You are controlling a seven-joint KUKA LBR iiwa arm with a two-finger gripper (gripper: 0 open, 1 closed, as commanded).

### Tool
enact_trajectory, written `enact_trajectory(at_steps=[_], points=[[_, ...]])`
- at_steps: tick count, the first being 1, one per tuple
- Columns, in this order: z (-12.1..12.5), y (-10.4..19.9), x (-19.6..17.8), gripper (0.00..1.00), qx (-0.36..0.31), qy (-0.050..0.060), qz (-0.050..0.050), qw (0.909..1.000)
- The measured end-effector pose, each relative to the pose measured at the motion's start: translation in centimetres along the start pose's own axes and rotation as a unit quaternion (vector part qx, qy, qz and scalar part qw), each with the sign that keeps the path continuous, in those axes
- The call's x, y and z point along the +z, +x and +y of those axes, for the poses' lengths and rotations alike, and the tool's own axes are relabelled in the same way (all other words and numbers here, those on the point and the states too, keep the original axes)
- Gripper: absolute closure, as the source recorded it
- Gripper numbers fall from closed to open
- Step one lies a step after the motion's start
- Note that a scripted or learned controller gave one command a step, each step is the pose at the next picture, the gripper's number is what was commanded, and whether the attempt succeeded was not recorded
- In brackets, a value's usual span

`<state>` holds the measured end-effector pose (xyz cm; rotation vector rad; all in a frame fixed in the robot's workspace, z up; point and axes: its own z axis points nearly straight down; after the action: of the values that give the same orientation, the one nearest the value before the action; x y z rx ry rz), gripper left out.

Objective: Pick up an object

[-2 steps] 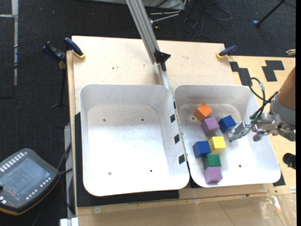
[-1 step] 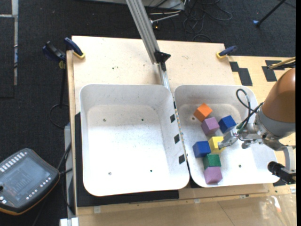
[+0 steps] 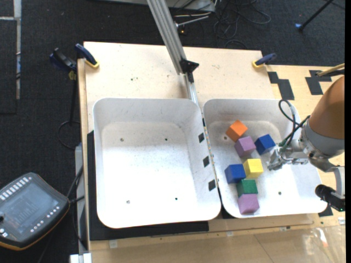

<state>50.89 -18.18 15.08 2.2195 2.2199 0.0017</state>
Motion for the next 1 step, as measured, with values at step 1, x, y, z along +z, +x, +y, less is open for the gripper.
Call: enact_trajectory(at_steps=[1], points=[[0.98,-0.52,-5.73,1.00,-0.001,-0.002,-0.001,1.0000]])
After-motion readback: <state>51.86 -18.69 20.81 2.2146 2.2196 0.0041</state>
